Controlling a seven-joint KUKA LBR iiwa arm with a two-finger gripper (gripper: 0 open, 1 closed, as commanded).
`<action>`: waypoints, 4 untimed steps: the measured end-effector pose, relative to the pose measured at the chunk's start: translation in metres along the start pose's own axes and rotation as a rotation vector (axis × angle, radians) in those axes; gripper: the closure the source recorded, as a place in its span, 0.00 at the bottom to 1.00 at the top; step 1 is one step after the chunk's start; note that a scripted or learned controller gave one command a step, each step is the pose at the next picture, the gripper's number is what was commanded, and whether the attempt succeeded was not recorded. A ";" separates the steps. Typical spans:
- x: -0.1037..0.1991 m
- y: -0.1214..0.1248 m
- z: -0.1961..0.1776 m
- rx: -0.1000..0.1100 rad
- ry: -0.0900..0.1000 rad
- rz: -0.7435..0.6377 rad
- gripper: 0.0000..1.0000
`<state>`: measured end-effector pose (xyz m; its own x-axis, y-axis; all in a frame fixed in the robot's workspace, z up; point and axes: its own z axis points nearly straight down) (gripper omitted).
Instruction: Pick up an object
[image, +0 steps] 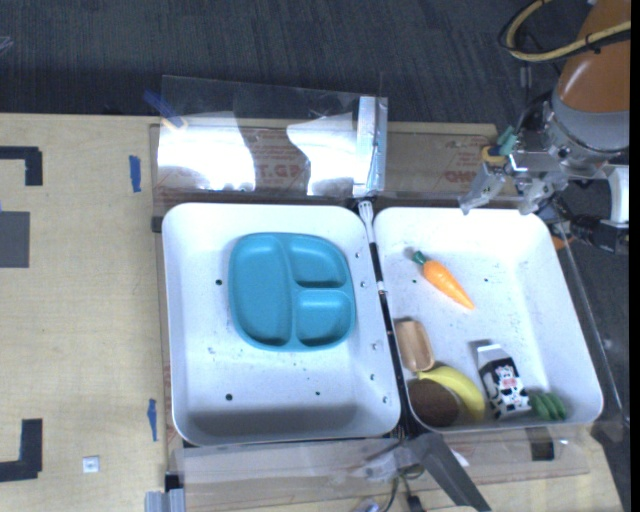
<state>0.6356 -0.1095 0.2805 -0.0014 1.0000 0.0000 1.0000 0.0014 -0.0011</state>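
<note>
Carrot (444, 281) in right bin (520, 235), blue plate (292, 290) in left bin (190, 300)

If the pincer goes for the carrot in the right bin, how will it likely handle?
The carrot looks like a smooth, rigid toy, so probably light and a bit slippery. Its tapered round body may roll or pivot if nudged. It lies apart from other items, so access looks easy.

Hand (500, 190) at upper right, fingers spread, empty

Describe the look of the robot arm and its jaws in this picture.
The arm is grey with a rounded orange band above the wrist. Yellow and black cables loop over it at the top right corner. The gripper is a pale grey metal assembly with small yellow and blue fittings on its side, ending in thin jaws.
</note>
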 end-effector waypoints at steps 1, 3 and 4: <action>0.002 0.014 -0.032 -0.006 -0.001 0.198 0.00; 0.008 -0.012 0.193 -0.006 -0.001 -0.254 0.00; 0.007 -0.010 0.181 -0.014 -0.003 -0.252 1.00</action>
<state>0.6257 -0.1022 0.0998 -0.2503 0.9682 -0.0040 0.9681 0.2503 0.0122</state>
